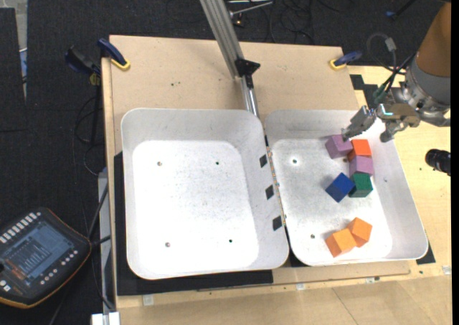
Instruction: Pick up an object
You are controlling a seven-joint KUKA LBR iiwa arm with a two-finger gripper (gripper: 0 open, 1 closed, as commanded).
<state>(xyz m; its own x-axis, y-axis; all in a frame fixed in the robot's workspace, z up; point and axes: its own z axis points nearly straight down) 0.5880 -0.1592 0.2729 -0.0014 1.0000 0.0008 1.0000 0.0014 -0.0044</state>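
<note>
Several small cubes lie in the right bin [401,245]. A purple cube [336,146] and an orange cube [361,148] sit near the far side, with a second purple cube [363,165], a green cube [362,185] and a blue cube [340,187] just below them. Two more orange cubes [341,242] [361,230] rest near the front. My gripper [372,131] hangs over the bin's far right part, just above and right of the upper cubes. It is open, and nothing is between its fingers [356,127].
The left bin [136,173] stands beside the right one on the wooden bench. A slanted metal pole [219,19] comes down to the gap between the bins. A teach pendant [36,255] lies at the lower left, off the bench.
</note>
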